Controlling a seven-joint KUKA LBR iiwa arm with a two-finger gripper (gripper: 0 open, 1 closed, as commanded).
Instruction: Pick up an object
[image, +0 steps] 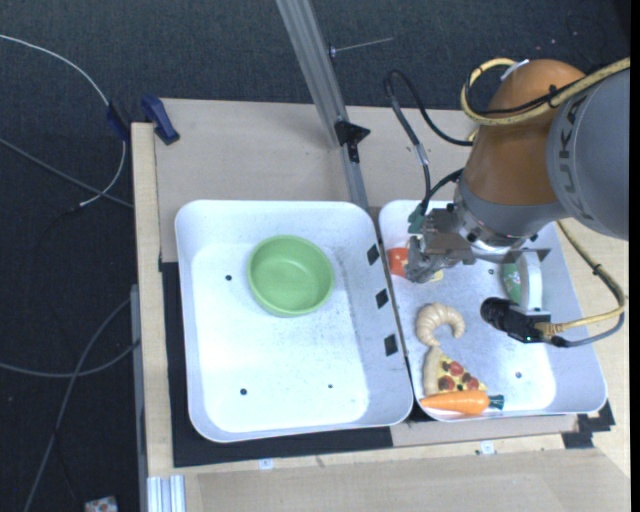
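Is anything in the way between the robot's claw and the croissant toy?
Nothing visible is in the way. The gripper hangs over the back left part of the right bin, and the croissant lies just in front of it on bare bin floor. The pizza slice and carrot lie farther toward the front, past the croissant.

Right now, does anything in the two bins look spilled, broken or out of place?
Nothing stands out. The green bowl sits upright in the left bin. In the right bin, the croissant, pizza slice and carrot lie close together near the front, looking whole. The gripper hangs over that bin.
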